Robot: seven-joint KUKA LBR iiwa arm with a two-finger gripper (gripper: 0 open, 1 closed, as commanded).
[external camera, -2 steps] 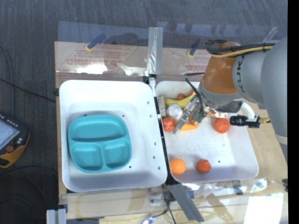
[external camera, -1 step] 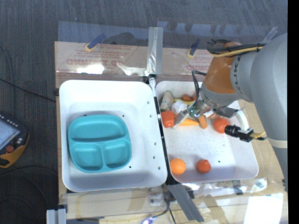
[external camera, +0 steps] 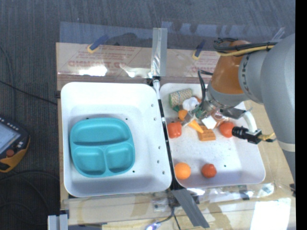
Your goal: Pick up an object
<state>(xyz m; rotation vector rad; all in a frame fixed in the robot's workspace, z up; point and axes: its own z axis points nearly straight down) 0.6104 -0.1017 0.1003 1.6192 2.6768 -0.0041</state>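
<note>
My gripper (external camera: 203, 112) is low over the back middle of the right bin (external camera: 240, 176), among a cluster of small objects. Directly beside it lie a white piece (external camera: 209, 122), a yellow-orange wedge (external camera: 195, 126) and an orange ridged block (external camera: 207, 136). A green patterned cylinder (external camera: 181, 97) and a white lump (external camera: 192, 102) rest at the back left of the bin. A red round piece (external camera: 174, 130) is near the left wall and another red-orange one (external camera: 225, 128) is to the right. An orange ball (external camera: 182, 170) and a red ball (external camera: 208, 170) sit near the front.
The left bin (external camera: 81, 92) holds a teal divided plate (external camera: 101, 145). The grey arm with its orange band (external camera: 228, 75) comes in over the right bin's back right corner. A black cable connector (external camera: 242, 132) hangs over the right side.
</note>
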